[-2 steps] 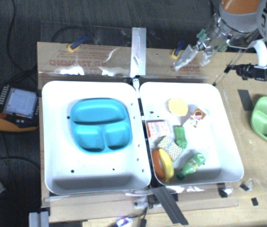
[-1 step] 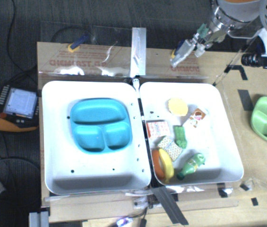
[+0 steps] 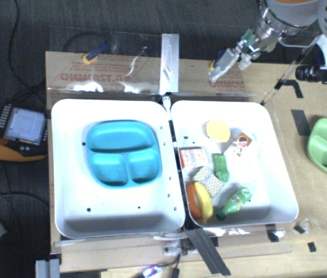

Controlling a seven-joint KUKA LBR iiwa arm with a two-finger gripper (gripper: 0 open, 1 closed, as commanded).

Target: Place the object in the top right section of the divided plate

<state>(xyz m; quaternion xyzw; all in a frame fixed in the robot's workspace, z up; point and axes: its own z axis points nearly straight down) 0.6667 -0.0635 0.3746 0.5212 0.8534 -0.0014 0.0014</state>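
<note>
You have 2 white bins side by side. The left bin bears the blue divided plate, which has 1 long section along its far side and 2 smaller ones nearer you. The right bin holds the loose objects: a yellow round piece, a small red and white item, a red packet, a green block, a checkered packet, a banana and a green bottle. Your gripper hangs beyond the right bin's far rim, well apart from every one of them and touching nothing. You cannot tell from this view how its jaws stand. Nothing is between them.
</note>
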